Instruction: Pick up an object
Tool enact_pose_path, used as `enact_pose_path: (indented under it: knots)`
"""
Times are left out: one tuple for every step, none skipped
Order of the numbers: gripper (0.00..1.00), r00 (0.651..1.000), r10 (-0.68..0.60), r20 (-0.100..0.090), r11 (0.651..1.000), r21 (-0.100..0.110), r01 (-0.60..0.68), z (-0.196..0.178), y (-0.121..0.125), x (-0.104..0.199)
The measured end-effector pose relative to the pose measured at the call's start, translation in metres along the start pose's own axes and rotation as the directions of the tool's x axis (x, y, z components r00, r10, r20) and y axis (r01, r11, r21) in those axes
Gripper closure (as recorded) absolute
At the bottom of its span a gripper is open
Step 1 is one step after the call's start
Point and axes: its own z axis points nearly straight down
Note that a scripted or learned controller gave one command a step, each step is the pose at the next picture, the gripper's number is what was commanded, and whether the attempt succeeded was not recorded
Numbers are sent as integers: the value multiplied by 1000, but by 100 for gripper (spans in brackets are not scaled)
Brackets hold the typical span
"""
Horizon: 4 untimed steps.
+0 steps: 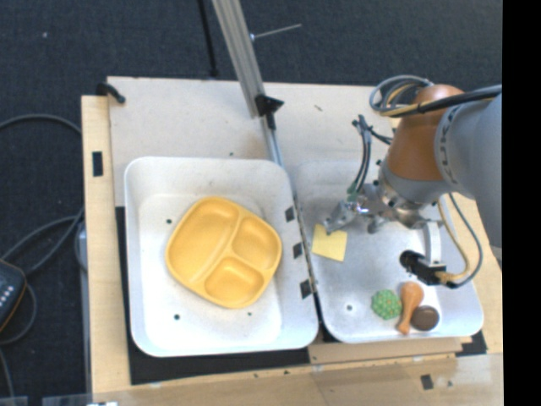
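Camera view, slanting down from above: the arm's two-finger metal claw [340, 219] hangs low over the right-hand shallow white bin [334, 315], with the grey arm with its orange band [416, 146] rising behind it toward the right. The claw's tips sit just beside the upper edge of a flat pale-yellow square piece [330, 245] that lies on the bin floor near the bin's left wall. Nothing shows between the fingers, but they are too small and too foreshortened to say whether they stand apart or together, so that I cannot tell.

Further out, in the bin's near corner, lie a small green bumpy ball [386, 304] and, touching or nearly touching it, a tan drumstick-shaped toy with a dark brown end [414, 305]. The left-hand white bin [144, 328] bears a yellow plastic plate with three compartments [224, 250].

By my judgement the pick is not yet made: every object rests on a bin floor. Closing on something and lifting it clear remain, and the yellow square looks the likeliest target.
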Motion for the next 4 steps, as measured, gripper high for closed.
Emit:
enact_pose_path:
  knots:
    - [100,1000,5,0,1000,-9,-5,-15,2,-1]
    - [100,1000,0,1,1000,-11,0,-66,-1,-11]
    - [100,1000,-4,0,1000,-11,4,-112,1,-7]
    - [100,1000,-4,0,1000,-8,4,-132,2,-9]
